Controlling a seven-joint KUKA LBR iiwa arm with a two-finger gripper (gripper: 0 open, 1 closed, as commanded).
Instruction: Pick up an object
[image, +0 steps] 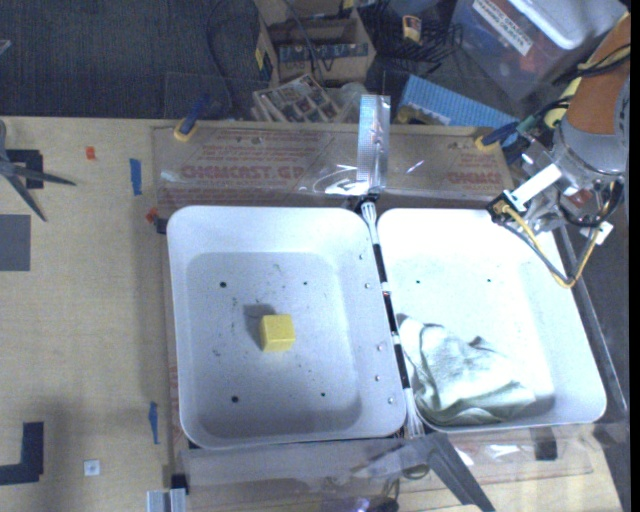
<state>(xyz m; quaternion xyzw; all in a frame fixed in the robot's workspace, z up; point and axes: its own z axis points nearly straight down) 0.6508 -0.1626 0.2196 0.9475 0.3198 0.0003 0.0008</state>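
Matt yellow block (278, 332), crumpled cloth (468, 378), smooth white plastic bins (200, 240)

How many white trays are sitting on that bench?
2. The left tray holds a yellow block; the right tray holds a crumpled whitish cloth at its near side.

Views: one, the camera view.
Position: fixed above the bench (70, 330), looking down at a slant.
Facing: toward the bench's far side, where clutter on the floor fills the top of the frame.
Nearness: far enough to take in both bins whole, with bare bench at the left of the frame.
Centre of frame: the seam between the left bin (190, 250) and the right bin (560, 300).
Upper right of frame: the arm (600, 110) enters here, cut off by the frame's edge.
Bottom of frame: the bins' near rims lie close to the lower edge.
Shared scene: none, as there is one view.
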